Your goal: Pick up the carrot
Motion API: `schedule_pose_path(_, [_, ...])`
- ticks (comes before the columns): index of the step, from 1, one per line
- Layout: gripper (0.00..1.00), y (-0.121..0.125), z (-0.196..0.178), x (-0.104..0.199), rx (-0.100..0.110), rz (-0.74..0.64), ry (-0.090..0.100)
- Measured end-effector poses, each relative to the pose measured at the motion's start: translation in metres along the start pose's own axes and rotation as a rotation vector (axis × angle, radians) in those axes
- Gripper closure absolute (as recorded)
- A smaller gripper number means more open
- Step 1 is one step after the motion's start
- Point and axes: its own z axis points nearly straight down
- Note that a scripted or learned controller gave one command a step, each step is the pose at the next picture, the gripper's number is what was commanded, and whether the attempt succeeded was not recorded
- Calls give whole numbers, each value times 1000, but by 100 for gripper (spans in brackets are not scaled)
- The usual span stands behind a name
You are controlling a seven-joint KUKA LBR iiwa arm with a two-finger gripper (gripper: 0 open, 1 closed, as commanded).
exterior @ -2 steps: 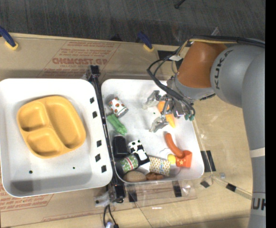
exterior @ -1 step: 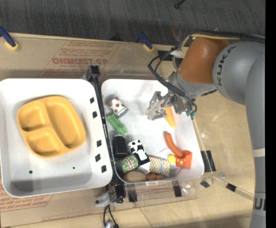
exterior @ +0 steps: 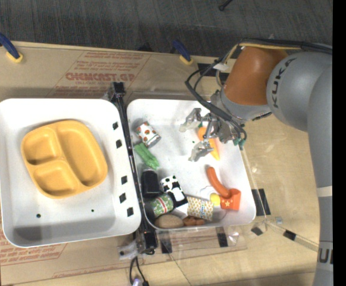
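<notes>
The carrot (exterior: pixel 214 146) is a small orange piece lying on the floor of the right bin (exterior: pixel 173 109), near its right wall. My gripper (exterior: pixel 194 136) hangs over the upper middle of that bin. Its two silver fingers are spread apart, one fingertip (exterior: pixel 190 120) toward the back and the other toward the front. The carrot sits just right of the gap between them, close under the gripper's body, which hides part of it. Nothing is clamped between the fingers.
A yellow divided plate (exterior: pixel 64 157) fills the left bin (exterior: pixel 6 207). The right bin also holds a small can (exterior: pixel 147 134), a green piece (exterior: pixel 146 157), a black object (exterior: pixel 150 183), an orange-red sausage (exterior: pixel 217 182), a red box (exterior: pixel 231 200) and several items along the front wall.
</notes>
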Motion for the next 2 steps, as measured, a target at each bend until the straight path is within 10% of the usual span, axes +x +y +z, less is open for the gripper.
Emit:
schedule_pose_path(1, [100,1,-12,-2,2,-6,-6])
schedule_pose_path(2, [0,1,-11,-2,2,-7,-6])
